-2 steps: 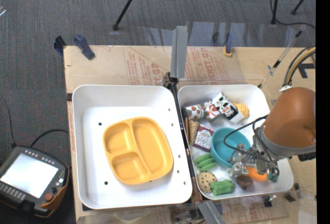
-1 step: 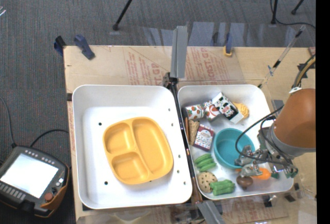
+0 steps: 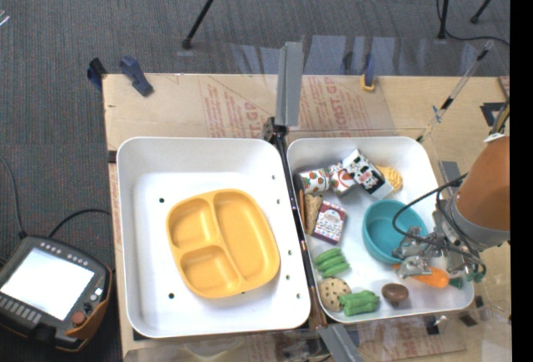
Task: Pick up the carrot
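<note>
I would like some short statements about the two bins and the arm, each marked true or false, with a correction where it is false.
1. The yellow divided plate lies in the left bin. True.
2. The teal bowl sits in the left bin. False: it is in the right bin, near its right side.
3. The hand is low over the right bin, with the orange carrot right at it. True.
4. The cookie lies on the yellow divided plate. False: it is in the right bin, near the front edge.
5. The brown round item lies left of the cookie. False: it lies to the cookie's right.
</note>
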`<state>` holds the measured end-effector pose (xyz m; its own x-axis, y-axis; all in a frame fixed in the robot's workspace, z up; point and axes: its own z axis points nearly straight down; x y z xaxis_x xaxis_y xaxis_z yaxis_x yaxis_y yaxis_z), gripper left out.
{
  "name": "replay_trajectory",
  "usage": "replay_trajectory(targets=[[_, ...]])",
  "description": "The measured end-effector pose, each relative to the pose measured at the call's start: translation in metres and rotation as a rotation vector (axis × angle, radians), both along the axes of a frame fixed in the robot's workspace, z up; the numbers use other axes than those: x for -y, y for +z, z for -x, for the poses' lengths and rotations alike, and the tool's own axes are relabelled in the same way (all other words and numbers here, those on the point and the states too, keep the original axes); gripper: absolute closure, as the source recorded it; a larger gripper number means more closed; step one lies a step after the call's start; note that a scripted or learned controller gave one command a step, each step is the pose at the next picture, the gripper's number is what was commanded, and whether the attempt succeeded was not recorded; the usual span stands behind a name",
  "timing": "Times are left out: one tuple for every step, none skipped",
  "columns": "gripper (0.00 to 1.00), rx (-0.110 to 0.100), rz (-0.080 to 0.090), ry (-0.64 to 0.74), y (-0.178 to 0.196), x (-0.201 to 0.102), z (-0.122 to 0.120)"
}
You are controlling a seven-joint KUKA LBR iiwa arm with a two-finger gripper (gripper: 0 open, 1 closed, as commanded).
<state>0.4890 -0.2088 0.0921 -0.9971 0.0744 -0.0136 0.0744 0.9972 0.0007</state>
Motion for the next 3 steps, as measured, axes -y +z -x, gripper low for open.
replay_trajectory(targets=[[0.00, -0.002, 0.000, -0.063, -0.001, -0.055, 0.009], [0.00, -0.001, 0.003, 0.198, 0.000, 0.003, 0.009], [0.00, -0.004, 0.000, -0.174, 0.004, 0.001, -0.052]])
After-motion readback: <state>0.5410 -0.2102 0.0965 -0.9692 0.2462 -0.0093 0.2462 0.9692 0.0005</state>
